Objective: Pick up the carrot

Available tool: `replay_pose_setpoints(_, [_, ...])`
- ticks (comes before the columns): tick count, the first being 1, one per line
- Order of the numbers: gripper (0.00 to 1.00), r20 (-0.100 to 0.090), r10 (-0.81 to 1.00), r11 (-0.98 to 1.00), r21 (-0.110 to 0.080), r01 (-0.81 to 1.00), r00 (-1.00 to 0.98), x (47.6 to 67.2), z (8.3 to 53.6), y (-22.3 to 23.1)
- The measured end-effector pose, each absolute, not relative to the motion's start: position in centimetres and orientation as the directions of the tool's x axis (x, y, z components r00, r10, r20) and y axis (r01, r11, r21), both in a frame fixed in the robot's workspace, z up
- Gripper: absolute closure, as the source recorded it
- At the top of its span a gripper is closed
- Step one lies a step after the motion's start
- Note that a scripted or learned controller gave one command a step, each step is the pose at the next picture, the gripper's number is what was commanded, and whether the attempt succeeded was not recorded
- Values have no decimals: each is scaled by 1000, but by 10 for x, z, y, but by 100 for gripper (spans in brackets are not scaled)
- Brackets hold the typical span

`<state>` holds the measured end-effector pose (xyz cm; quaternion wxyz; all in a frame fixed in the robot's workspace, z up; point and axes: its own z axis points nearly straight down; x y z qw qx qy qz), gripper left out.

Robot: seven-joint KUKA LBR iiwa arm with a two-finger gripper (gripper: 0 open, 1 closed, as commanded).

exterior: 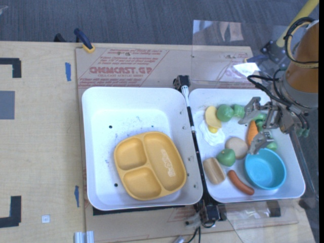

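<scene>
Carrot (252,131) colour was a plain orange, and the piece was seen as a short, tapered shape standing roughly upright in the picture, in the upper right part of the right bin (298,184). It lay between the two metal fingers of the gripper (256,125), one finger (251,109) above it and the other (259,141) below, spread apart with the carrot in the gap; whether either finger touched it could not be told. One carrot was counted. Around it in the same bin were noted one blue bowl (265,170) at the lower right, one red sausage (240,181) just left of the bowl, one hot dog bun (213,170) at the lower left, one green apple-like piece (226,157), one beige egg-shaped piece (236,146), one fried egg (211,133) in white with a yellow centre, one yellow piece (211,116) above it, and two round green pieces (225,112) side by side near the top. Further green bits near the fingers were partly hidden and could not be counted. Two white bins were counted, and in the left bin (101,105) one yellow divided plate (149,164) with three compartments was seen. The arm (304,70), with its orange band, was seen coming in from the right.
</scene>
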<state>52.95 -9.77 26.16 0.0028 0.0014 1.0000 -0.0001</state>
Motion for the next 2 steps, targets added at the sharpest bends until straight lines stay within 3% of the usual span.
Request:
replay_pose_setpoints(1, [0,-7,154,988,0,154,-988,568,216,-140])
replay_pose_setpoints(2, [0,-14,237,971,1,237,-971,615,106,-183])
